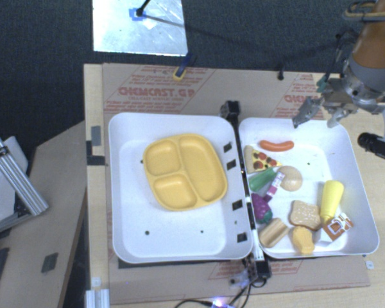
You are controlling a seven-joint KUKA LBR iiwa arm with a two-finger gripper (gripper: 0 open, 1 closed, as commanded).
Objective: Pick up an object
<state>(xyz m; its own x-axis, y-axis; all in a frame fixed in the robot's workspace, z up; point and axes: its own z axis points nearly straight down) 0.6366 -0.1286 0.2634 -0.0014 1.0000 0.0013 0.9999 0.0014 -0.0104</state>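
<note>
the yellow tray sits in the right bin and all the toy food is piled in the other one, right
Not quite. The camera view shows the yellow tray in the left bin, not the right one. The toy food, such as the sausage and the bread slice, is in the right bin.

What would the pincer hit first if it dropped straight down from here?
Probably the bare white floor at the back of the right-hand white plastic bin, just behind the orange toy sausage; the pincer has unclear height.
</note>
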